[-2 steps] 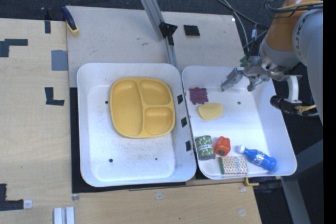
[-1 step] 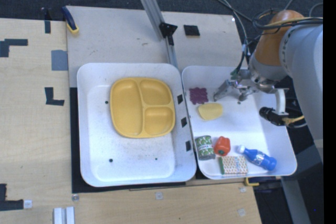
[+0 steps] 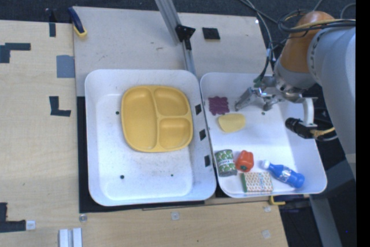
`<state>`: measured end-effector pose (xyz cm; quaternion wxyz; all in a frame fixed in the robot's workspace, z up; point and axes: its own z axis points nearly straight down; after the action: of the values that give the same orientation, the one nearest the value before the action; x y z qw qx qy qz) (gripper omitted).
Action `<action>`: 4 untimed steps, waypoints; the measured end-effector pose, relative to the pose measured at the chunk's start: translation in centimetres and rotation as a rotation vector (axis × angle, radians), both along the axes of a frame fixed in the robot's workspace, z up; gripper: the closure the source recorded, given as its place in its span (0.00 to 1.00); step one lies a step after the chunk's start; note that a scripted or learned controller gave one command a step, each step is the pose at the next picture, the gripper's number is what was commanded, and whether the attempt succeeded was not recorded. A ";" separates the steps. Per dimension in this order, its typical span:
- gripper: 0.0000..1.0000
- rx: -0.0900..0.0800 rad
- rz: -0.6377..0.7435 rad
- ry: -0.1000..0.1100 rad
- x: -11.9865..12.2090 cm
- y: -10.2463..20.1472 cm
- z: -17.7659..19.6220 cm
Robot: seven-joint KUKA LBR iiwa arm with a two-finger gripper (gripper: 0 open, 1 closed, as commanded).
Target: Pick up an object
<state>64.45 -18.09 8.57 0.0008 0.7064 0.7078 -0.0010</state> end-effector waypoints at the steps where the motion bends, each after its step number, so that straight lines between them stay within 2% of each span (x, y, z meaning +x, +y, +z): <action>1: 1.00 -0.003 0.001 -0.004 0.1 0.0 1.2; 4: 1.00 0.001 0.000 -0.004 1.2 -0.4 15.0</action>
<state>65.63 -18.53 23.62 0.0018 0.7064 0.7078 0.0011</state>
